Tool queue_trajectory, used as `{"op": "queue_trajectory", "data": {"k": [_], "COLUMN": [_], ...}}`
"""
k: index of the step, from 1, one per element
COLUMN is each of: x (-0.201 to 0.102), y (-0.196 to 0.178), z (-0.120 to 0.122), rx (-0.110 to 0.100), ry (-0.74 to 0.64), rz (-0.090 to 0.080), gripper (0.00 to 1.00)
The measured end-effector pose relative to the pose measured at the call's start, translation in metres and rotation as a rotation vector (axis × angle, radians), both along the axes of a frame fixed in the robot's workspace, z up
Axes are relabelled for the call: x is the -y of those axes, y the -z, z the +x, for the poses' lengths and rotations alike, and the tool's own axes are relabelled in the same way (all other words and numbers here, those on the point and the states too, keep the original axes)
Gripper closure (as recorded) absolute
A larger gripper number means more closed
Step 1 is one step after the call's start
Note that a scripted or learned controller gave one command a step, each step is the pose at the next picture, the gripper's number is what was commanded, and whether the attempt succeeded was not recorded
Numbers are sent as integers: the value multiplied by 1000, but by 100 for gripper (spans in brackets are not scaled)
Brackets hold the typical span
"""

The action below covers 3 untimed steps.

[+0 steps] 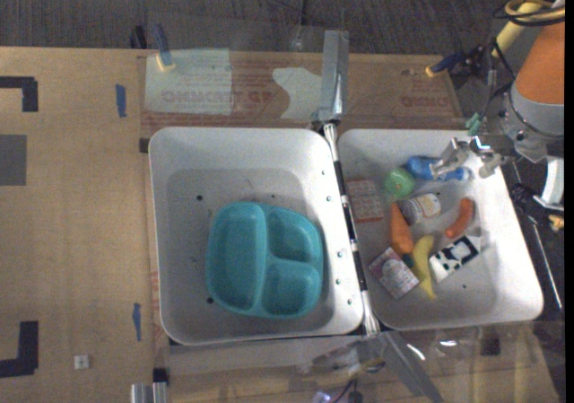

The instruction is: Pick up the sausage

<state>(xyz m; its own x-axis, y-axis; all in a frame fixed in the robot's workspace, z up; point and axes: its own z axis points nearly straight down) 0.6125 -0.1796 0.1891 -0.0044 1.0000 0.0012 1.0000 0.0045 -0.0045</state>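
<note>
The sausage (460, 217) is a short reddish-orange piece lying tilted in the right bin (516, 240), near its right wall. My gripper (467, 162) hovers over the back of that bin, a little behind the sausage and apart from it. Its fingers (447, 162) stand open with nothing between them. The left finger is close to a blue toy (421, 167).
Around the sausage lie a small can (421, 206), an orange carrot (401, 229), a yellow banana (422, 264), a black-and-white carton (454, 257), a green ball (400, 181) and two packets (393, 272). The left bin (179, 159) holds a teal divided plate (265, 259).
</note>
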Motion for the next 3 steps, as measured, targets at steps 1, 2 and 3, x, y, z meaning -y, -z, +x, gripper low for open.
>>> {"op": "queue_trajectory", "data": {"k": [1, 2, 3], "x": [32, 4, 6], "y": [85, 26, 18], "z": [-22, -10, -10], "rx": [4, 5, 6], "ry": [83, -182, -178], "rz": [-2, -2, -2], "gripper": [0, 0, 100]}}
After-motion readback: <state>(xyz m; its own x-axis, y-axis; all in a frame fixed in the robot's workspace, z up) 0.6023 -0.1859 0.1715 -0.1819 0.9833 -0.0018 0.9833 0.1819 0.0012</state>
